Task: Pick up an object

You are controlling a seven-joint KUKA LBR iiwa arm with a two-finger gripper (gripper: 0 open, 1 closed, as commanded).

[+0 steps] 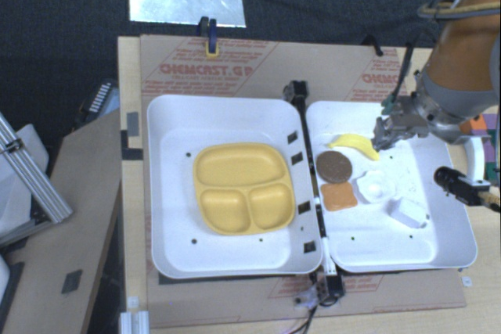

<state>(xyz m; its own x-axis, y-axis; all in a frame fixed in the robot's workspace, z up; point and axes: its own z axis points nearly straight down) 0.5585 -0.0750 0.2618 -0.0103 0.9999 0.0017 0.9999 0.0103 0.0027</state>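
Camera view from above the bench has the gripper hanging over the right bin, up near that bin's far edge, with its dark tip just beside the right end of the banana. Honestly can't tell from here how the hand is set, it's a dark blur, and nothing shows as held in it. The banana lies flat on the bin floor in the far-left part of the right bin, long axis running roughly left to right with a slight downward tilt toward the right, curved side up toward the far wall. Right below it sits a brown round cookie-looking disc, then an orange square piece under that, both close to the divider between the bins. A small white cup-like thing sits just beside the orange piece, and a white block lies further right (pretty hard to read against the white floor). The near-right part of that bin is bare floor, so there's room on that side. The left bin holds a yellow divided tray with three compartments, roughly centred, with bare white floor all round it.
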